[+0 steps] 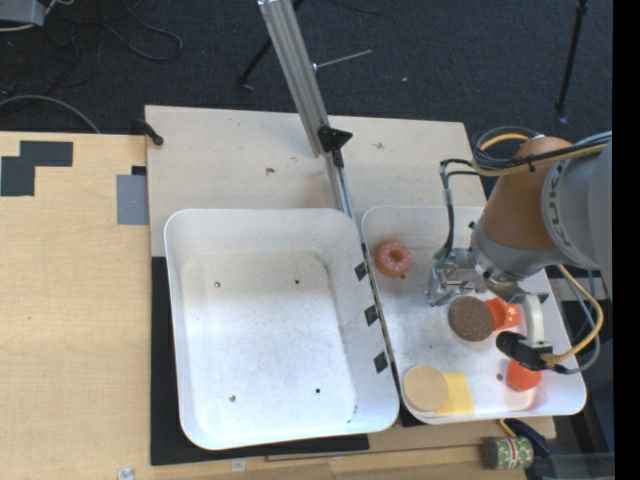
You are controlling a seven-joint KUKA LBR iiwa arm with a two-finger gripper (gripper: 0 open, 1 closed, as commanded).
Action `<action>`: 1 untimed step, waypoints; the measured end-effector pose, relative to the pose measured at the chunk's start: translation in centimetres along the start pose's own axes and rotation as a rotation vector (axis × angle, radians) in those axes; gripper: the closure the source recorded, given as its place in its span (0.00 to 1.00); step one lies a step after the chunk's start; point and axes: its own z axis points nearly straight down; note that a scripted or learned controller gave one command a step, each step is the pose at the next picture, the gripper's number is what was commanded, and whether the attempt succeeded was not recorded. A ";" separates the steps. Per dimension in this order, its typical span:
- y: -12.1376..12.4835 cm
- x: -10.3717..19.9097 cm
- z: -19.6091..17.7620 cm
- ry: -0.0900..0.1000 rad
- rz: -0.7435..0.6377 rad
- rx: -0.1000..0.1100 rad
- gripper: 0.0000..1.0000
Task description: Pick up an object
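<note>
The right white bin (415, 313) holds several objects. A pink frosted donut (393, 258) lies near its far left. A brown round cookie (470, 319) sits mid-bin, with an orange piece (507, 315) just right of it. A tan disc (427, 388) and a yellow block (459, 393) rest at the near edge, and another orange item (522, 375) lies near the right corner. My gripper (445, 283) hangs low over the bin between the donut and the cookie, just up-left of the cookie. I see nothing held in it.
The left white bin (265, 328) sits beside the right one, with black clips (372, 313) along the shared rim. A slanted aluminium rail (300, 68) rises behind the bins. A green can (510, 453) lies in front of the right bin. Cables loop around the arm's wrist.
</note>
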 end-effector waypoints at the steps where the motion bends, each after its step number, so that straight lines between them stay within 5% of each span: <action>1: -0.8 -0.7 -5.2 0.002 0.000 0.002 1.00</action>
